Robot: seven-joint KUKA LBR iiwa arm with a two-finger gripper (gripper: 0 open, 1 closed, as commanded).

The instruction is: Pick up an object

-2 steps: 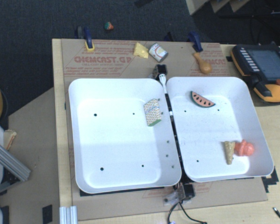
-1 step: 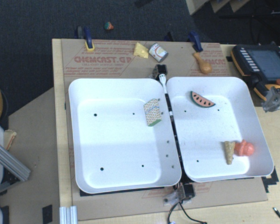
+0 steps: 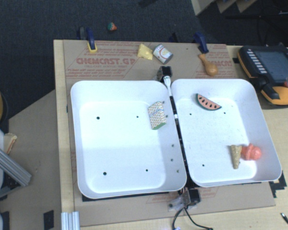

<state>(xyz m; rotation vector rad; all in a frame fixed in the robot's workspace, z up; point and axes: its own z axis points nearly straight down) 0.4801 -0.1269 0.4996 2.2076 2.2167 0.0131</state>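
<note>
Two white bins sit side by side on a cardboard-covered bench, holding four objects between them. The left bin (image 3: pixel 86 128) carries one: a green-and-white patterned packet (image 3: pixel 156 115) at its 2 o'clock, near the wall it shares with its neighbour. The right bin (image 3: pixel 259 109) carries three: one watermelon slice (image 3: pixel 209 102) at 11 o'clock, and at 4 o'clock one tan cone (image 3: pixel 236 155) just beside one pink piece (image 3: pixel 251 152). Outside the bins, at the bench's 12 o'clock edge, lie one yellow wedge (image 3: pixel 145 52), one small white carton (image 3: pixel 162 53) and one orange-brown piece (image 3: pixel 209 66), between two blue clamps (image 3: pixel 91 40). One handheld control pendant (image 3: pixel 269 71) rests at 2 o'clock. Whether the jaws stand open or closed cannot be told.
</note>
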